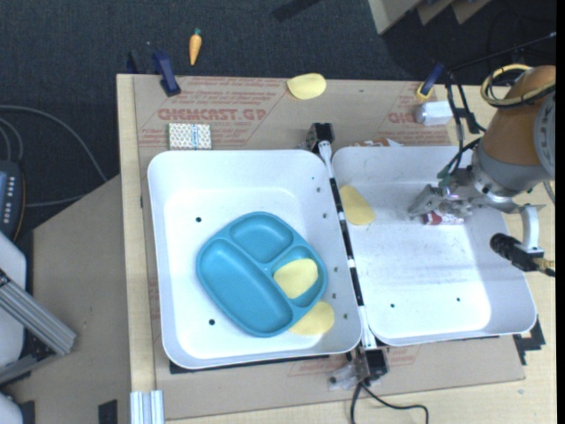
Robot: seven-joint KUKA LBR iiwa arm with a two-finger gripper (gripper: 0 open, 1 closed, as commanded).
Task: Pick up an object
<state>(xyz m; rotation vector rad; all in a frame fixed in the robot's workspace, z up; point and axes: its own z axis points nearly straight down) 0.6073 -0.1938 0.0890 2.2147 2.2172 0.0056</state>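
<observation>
Nearest the camera, in the left bin (168,237), a pale yellow piece (312,320) was seen lying against the near right edge of a blue divided plate (234,281). A second yellow piece (297,276) was held in the plate's small right-hand compartment, while the plate itself was set aslant in the middle of the bin.

In the right bin (441,312), a third yellow piece (356,206) was found against the left wall, just beside the divider between the bins. The gripper (434,208) was lowered over the far half of this bin, well apart from that piece. A small reddish-white item (439,220) appeared to lie just under its tip, though the view was too blurred for this to be settled. Whether the gripper was open or closed could not be told, and nothing was clearly seen to be gripped.

Farther back, on the surface (229,104), a patterned card (190,135) and a fourth yellow piece (306,86) were laid behind the bins. Beyond the surface, an orange carrot-like toy (195,47) was left on the dark floor.
</observation>
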